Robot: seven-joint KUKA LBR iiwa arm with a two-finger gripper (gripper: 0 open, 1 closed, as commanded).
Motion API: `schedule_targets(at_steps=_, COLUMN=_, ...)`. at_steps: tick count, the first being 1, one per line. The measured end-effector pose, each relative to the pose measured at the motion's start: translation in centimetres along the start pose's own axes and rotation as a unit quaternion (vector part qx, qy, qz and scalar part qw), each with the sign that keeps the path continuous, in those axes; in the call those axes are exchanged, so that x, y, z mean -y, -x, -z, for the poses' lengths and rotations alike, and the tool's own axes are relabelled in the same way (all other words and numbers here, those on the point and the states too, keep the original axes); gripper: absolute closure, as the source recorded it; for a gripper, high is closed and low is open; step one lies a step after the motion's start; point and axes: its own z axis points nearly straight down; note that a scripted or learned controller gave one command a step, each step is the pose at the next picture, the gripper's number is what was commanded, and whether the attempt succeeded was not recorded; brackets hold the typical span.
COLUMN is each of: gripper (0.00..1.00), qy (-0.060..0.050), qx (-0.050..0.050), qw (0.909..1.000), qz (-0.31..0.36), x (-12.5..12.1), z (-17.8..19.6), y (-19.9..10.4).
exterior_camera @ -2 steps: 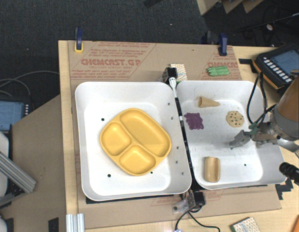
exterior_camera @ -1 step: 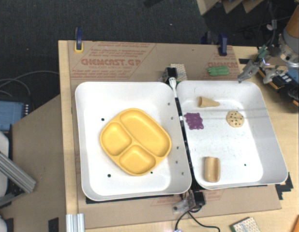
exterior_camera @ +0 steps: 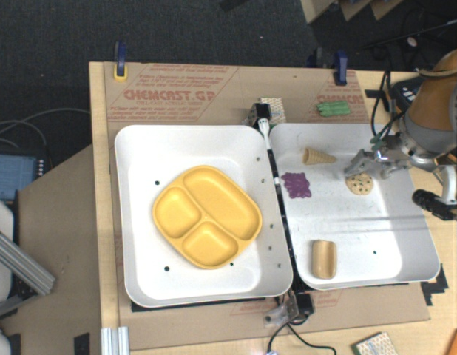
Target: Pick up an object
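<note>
The right bin holds a tan cone, a purple grape cluster, a round speckled cookie and a tan cylinder. My gripper reaches in from the right and hangs just above the cookie's far edge. Its fingers are spread open, with nothing between them. The grey wrist and orange band rise at the right edge.
A yellow divided plate lies in the middle of the left bin. A small green object lies on the bench behind the right bin. A black clamp sits where the bins meet at the back.
</note>
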Motion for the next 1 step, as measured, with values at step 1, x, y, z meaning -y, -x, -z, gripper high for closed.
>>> schedule_targets(at_steps=1, gripper=0.0, qy=-0.002, qx=0.003, qw=1.0, qz=-0.004, x=9.75, z=4.56, y=0.61)
